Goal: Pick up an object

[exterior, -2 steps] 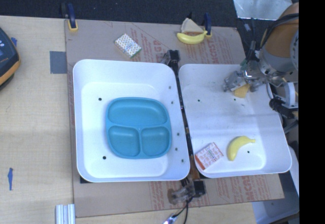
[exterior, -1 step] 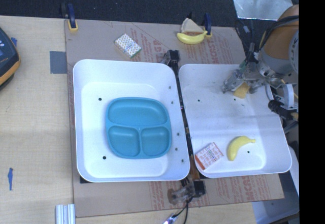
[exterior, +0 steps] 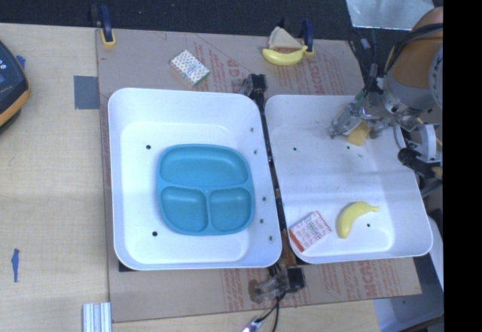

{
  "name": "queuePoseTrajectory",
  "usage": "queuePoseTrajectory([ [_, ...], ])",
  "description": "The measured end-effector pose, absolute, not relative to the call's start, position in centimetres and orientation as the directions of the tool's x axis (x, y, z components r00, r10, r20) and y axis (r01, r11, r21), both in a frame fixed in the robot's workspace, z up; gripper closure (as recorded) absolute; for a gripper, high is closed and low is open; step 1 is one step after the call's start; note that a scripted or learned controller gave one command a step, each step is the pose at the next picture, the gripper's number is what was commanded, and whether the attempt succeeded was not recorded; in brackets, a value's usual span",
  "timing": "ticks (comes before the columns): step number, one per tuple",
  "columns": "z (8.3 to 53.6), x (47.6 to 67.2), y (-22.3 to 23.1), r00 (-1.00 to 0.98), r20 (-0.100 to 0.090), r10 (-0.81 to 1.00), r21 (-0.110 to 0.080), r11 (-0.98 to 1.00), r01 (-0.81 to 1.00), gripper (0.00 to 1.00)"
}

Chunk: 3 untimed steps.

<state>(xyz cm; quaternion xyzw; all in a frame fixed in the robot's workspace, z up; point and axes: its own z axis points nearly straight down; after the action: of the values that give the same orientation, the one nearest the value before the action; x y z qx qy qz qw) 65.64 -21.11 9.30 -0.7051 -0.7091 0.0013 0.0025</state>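
clamp and cable [exterior: 275,289] at 6 o'clock on the cardboard-topped wooden bench [exterior: 53,195], gripper [exterior: 354,123] at 2 o'clock pinching a blurry tan block [exterior: 357,135], arm cut off.

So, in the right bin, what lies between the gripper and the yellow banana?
In the camera view, only bare white bin floor lies between the gripper and the yellow banana; the red-and-white packet sits off to the side.
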Motion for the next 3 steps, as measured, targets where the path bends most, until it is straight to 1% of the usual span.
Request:
queuePoseTrajectory([
  [2, 9.3, 65.6, -20.5, -0.005, 0.0, 1.0, -0.004, 0.005, 1.0, 0.0],
  [3, 9.3, 65.6, -18.8, -0.006, -0.001, 1.0, -0.005, 0.006, 1.0, 0.0],
])
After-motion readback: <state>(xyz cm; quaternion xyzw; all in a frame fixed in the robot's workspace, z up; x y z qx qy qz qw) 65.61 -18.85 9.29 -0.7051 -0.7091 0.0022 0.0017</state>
